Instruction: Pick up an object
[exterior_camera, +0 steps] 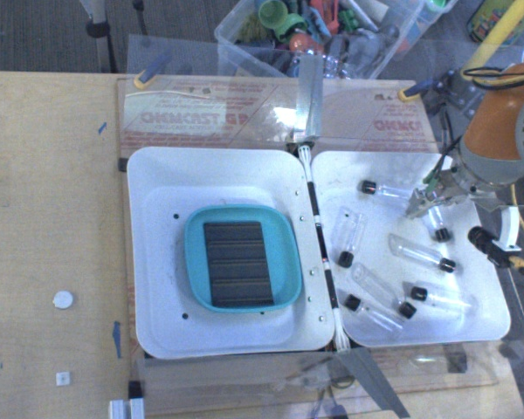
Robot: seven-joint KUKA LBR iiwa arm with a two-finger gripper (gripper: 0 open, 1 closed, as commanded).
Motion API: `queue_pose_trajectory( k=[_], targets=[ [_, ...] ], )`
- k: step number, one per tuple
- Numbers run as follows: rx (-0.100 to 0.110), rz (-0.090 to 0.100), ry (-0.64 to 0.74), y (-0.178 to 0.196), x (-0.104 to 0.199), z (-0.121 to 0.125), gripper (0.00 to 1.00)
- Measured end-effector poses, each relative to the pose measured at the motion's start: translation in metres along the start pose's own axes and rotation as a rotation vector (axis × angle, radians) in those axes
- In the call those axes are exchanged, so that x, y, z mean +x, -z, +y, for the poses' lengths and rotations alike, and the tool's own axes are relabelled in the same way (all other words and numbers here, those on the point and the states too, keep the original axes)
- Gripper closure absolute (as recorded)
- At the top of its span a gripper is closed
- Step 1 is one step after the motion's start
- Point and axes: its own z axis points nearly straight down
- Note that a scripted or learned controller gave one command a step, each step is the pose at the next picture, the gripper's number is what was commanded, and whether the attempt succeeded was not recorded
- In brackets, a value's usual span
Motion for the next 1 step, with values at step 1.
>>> queue_pose_trajectory(
  k=[1],
  targets=[
    [0.004,0.018,0.014,-0.0012,0.0124,0.0040,0.00]
  ],
)
